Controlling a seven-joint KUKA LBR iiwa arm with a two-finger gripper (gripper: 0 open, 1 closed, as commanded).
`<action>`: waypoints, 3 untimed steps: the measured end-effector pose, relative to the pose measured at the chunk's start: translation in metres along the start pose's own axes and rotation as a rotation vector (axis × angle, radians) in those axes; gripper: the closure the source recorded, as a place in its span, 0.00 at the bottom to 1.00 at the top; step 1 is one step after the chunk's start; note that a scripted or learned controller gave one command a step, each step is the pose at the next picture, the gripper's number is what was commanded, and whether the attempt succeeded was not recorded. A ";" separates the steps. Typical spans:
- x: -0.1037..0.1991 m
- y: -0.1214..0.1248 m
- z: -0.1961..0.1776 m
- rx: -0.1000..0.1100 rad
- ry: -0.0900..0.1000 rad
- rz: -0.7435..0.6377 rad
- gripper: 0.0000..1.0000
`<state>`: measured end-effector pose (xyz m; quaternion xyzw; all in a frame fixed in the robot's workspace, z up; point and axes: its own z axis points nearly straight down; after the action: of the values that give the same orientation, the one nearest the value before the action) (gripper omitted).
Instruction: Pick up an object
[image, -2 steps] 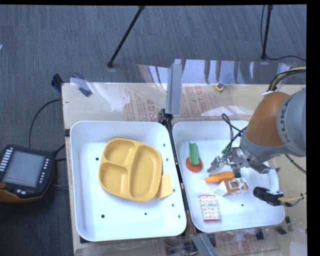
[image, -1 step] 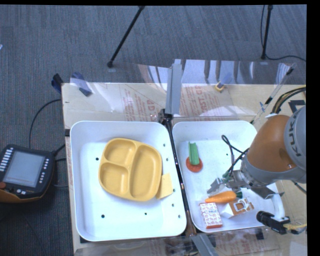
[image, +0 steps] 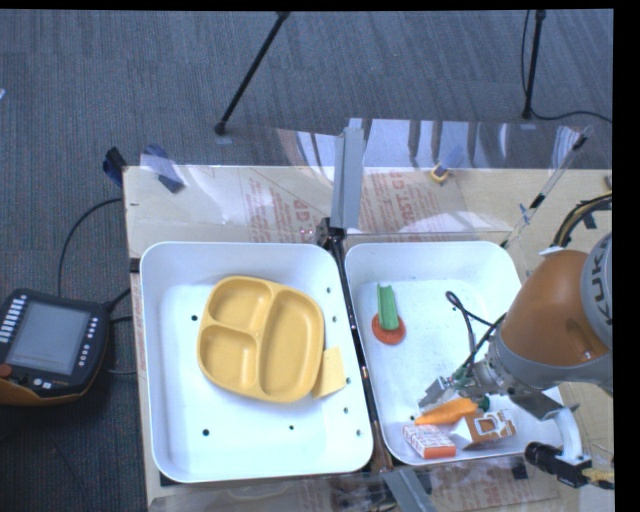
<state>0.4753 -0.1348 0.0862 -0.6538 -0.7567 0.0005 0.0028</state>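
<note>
Down in the right bin (image: 440, 255), near its front edge, gripper (image: 452, 392) hanging low just above the orange carrot-like piece (image: 448, 410); whether clamped or released, impossible to tell, with no clear sign of anything grasped. Carrot lying flat, long axis nearly left to right, right end raised a little toward the arm. Crowded corner here: small red-and-white box (image: 429, 440) just in front against the front wall, brown-and-white packet (image: 490, 427) just right. Plenty of bare floor behind, up to the green stick on its red disc (image: 388, 313), stick pointing toward the back wall. Over in the left bin (image: 160, 300), yellow divided plate (image: 262, 338) sitting mid-floor, yellow slice (image: 333, 372) tucked at its right rim, near the dividing wall.
</note>
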 end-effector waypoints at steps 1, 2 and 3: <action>0.026 0.038 -0.030 -0.004 -0.001 -0.026 0.00; -0.020 0.032 0.001 0.001 -0.001 0.157 0.00; -0.021 0.032 -0.009 0.001 0.002 0.163 1.00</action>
<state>0.5100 -0.1509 0.0947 -0.7131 -0.7010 0.0006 0.0038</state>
